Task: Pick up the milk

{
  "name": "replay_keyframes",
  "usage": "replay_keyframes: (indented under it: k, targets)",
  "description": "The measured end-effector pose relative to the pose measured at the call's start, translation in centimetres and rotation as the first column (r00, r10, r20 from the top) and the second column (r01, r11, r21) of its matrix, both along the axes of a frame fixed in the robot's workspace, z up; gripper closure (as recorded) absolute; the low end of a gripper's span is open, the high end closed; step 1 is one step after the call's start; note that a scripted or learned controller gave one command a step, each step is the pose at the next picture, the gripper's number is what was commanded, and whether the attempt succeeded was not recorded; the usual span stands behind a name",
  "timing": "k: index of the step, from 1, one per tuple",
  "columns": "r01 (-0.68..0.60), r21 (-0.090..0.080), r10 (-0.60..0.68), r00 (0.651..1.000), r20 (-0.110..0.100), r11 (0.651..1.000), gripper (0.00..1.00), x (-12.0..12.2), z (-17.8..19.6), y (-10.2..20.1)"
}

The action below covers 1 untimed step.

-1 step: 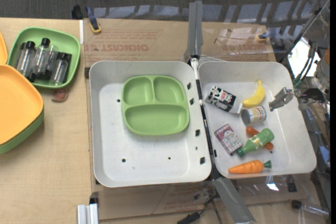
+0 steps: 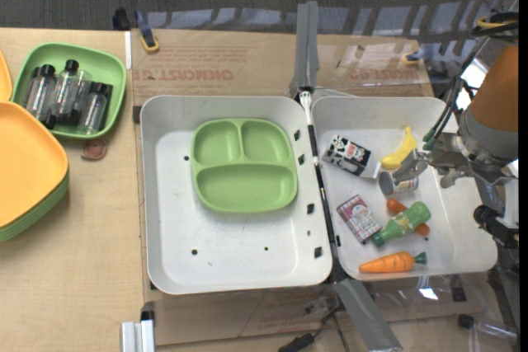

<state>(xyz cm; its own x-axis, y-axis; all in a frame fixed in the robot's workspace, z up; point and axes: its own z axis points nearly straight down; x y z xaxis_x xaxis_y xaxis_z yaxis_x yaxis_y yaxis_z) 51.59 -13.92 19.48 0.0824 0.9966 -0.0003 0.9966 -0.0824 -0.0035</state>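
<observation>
Gripper hangs low in the right bin, just beside the banana; whether it is released or clenched cannot be told from this angle. Milk, a black-and-white carton, lies on its side near the bin's left wall, apart from the gripper. Left bin holds a green divided plate.

The table is carrying two white bins, one divided green plate, one milk carton, one banana, one carrot, one green bottle.
</observation>
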Motion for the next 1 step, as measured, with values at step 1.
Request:
replay_keyframes:
  k: [1]
  targets:
    - [-0.022, -0.001, 0.022, 1.000, 0.000, 1.000, 0.00, 4.32, -0.47, 6.49]
